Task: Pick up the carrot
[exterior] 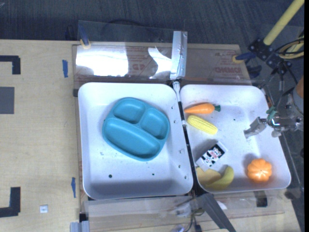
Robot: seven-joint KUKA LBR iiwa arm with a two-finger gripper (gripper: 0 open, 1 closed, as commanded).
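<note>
The carrot [199, 108], orange with a small green top, lies on its side at the back left of the right bin [241, 93], with its green end pointing right. My gripper [254, 127] hangs over the right side of that bin. It is well to the right of the carrot, a little nearer the front, and apart from it. Nothing shows in the gripper.
A yellow corn cob [202, 124] lies just in front of the carrot. A black-and-white packet [212, 155], a banana [218, 177] and an orange pumpkin-like fruit [259, 170] lie along the right bin's front. The left bin [91, 144] holds a blue divided plate [136, 127].
</note>
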